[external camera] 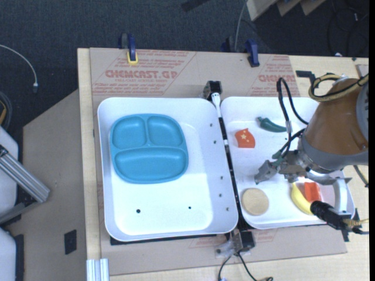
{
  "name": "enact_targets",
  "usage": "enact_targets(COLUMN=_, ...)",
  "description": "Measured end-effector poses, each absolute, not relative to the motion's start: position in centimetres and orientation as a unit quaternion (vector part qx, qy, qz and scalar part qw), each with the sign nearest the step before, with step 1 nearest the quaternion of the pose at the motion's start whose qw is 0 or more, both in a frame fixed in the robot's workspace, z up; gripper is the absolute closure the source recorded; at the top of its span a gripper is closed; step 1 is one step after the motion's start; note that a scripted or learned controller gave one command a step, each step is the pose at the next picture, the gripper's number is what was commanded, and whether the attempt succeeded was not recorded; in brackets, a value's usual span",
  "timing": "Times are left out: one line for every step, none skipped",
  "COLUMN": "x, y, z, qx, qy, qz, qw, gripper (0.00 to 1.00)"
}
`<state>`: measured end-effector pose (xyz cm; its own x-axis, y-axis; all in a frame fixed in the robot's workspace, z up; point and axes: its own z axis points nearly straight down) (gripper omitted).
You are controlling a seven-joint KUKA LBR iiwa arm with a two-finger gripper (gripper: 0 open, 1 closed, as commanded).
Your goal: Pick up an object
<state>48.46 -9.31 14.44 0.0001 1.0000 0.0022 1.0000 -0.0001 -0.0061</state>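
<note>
Blue tray (150, 148) in left bin (117, 215), tan disc (255, 201), red block (245, 138) in right bin (234, 107), claw (266, 173) state unclear.

A blue divided plate (150, 148) lies in a white bin (117, 215); beside it are a red block (245, 138), tan disc (255, 201) and yellow piece (300, 199).

In the right bin lie a red block (245, 138), tan disc (255, 201) and green piece (271, 124) (all apart).
</note>
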Motion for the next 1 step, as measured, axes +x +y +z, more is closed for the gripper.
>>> enact_targets(x=48.43, y=-9.26, z=9.27, qx=-0.707, qy=-0.707, qz=0.0005, qw=0.002, gripper=0.0)
